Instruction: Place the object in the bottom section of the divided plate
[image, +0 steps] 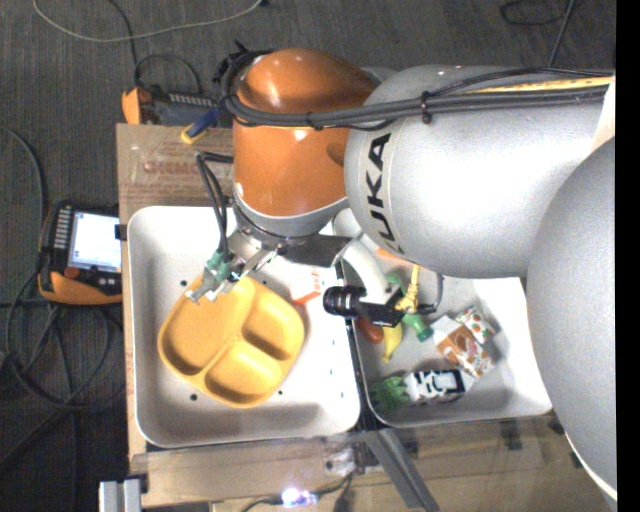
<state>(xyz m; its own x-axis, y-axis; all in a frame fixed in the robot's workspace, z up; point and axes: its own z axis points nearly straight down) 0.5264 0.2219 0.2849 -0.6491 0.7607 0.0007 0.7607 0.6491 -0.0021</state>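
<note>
Plate (232, 345): yellow, divided, left bin (150, 400), lower left of frame. Hand (218, 277): at plate's upper edge; grip state cannot tell. Object: not identifiable.

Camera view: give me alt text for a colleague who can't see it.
A grey KUKA arm with an orange band hangs its claw over the upper rim of a yellow divided plastic plate in the left white bin. The right white bin holds assorted small packaged items.
</note>
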